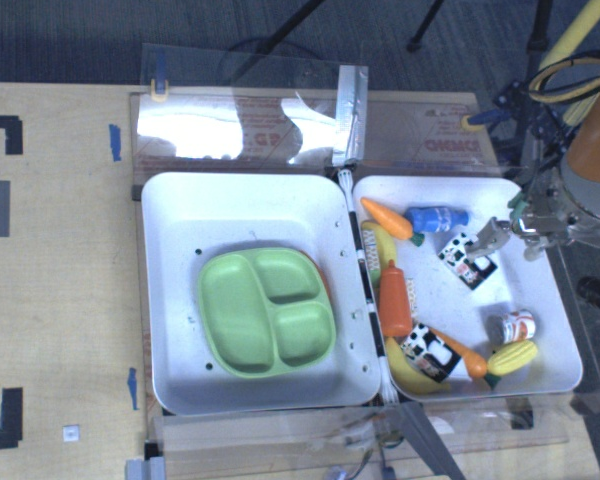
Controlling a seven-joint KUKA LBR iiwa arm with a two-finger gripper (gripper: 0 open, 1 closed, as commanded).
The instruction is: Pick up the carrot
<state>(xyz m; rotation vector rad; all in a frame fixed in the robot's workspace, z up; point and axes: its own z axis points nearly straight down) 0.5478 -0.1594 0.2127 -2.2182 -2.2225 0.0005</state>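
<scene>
We see the orange plastic carrot (390, 219) lying at the back of the right white bin (552, 308), just left of the blue bottle (436, 217). The tool (515, 236) hovers right of that bottle, fingers spread and holding nothing, apparently poised to descend.

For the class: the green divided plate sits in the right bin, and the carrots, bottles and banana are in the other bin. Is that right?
Not quite. The camera view shows the green divided plate in the left bin, not the right. The carrots, bottles and banana do lie in the other bin, the right bin, where the pincer is.
</scene>
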